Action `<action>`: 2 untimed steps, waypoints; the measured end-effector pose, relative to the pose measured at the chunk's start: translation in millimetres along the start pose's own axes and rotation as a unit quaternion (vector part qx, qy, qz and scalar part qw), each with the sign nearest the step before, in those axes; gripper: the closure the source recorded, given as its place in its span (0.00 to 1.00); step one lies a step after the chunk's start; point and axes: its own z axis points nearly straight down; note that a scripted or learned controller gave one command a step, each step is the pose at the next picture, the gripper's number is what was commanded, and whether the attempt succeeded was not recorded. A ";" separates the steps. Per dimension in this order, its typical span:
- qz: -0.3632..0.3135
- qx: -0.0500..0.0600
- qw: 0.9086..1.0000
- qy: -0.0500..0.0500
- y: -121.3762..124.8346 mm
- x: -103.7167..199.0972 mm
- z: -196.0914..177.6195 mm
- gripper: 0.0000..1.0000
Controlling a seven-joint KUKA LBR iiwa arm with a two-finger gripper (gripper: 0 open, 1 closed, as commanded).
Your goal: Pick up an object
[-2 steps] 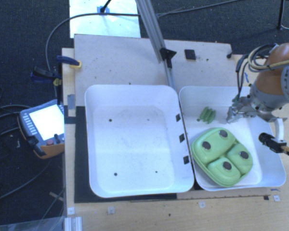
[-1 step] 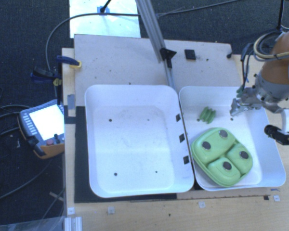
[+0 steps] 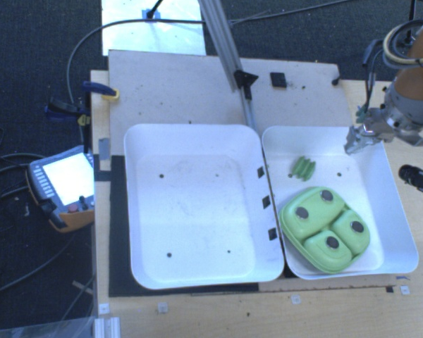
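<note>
A large pale green lumpy object (image 3: 325, 230) with three dark round spots lies in the right bin (image 3: 391, 189), toward its front. A small green ribbed piece (image 3: 302, 167) lies in the same bin, nearer the back left. My gripper (image 3: 355, 144) hangs over the back right part of that bin, to the right of the small green piece and apart from it. Nothing is visible in the gripper.
The left bin (image 3: 197, 203) stands beside the right one, with black clips (image 3: 266, 201) along the shared rim. A metal pole (image 3: 222, 37) slants across the back board. A teach pendant (image 3: 62, 187) lies off the bench at left.
</note>
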 end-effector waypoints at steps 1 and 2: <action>0.000 0.000 1.000 0.000 2.0 -0.1 -42.4 1.00; -0.001 0.002 1.000 0.001 17.9 52.3 -33.0 1.00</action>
